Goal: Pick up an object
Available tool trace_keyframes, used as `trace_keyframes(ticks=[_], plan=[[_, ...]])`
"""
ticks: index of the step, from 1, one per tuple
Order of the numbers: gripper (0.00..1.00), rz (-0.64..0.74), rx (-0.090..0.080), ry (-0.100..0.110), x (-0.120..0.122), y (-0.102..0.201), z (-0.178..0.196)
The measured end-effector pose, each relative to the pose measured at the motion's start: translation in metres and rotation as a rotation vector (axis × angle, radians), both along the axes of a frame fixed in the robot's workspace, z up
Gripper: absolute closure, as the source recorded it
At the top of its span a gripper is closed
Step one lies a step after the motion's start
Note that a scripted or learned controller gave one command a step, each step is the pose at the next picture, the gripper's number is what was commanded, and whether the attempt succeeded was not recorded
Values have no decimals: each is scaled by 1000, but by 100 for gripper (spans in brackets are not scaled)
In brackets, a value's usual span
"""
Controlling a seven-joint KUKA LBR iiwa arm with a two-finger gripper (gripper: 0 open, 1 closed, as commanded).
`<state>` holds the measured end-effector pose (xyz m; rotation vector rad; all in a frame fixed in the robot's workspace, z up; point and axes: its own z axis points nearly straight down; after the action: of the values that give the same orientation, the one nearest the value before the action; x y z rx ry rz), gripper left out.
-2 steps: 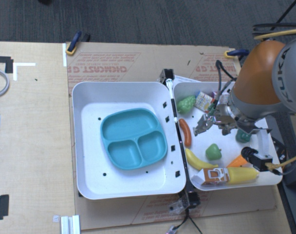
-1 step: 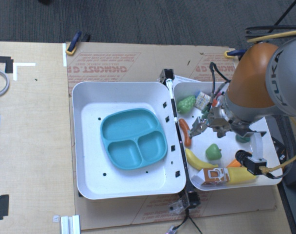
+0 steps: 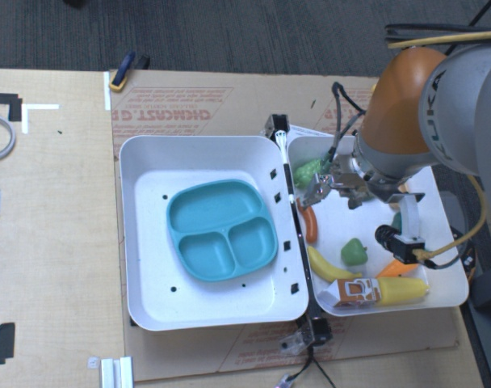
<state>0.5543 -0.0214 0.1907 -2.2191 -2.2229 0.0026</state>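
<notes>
- The candidate things all lie in the right bin (image 3: 451, 217): a green leafy piece (image 3: 308, 170) near its far-left corner, a red-orange sausage-like piece (image 3: 311, 225) along its left wall, a banana (image 3: 329, 267) and a green pepper (image 3: 354, 252) toward the near edge, and a yellow piece with a brown label (image 3: 383, 291) against the near wall.
- I see the end effector (image 3: 320, 186) low over the far-left part of that bin, just beside the leafy piece and above the top end of the red-orange piece; from this slant I cannot tell whether it has anything.
- My judgement: the leafy piece is the nearest target. I would centre over it before descending, keeping off the bin wall and the divider clips.
- Risk as I judge it: the wall crowds one side, so a straight vertical approach suits best.
- The left bin (image 3: 140, 217) holds a teal divided plate (image 3: 221, 229); both bins sit at the worktop (image 3: 52, 241) right side.
</notes>
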Motion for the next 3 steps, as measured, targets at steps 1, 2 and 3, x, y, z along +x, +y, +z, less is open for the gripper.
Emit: trace_keyframes(ticks=[1,2,3], plan=[[0,-4,0,2,-55,-8,0],[0,-3,1,1,-57,-73,-65],[0,-5,1,0,-61,-72,-100]])
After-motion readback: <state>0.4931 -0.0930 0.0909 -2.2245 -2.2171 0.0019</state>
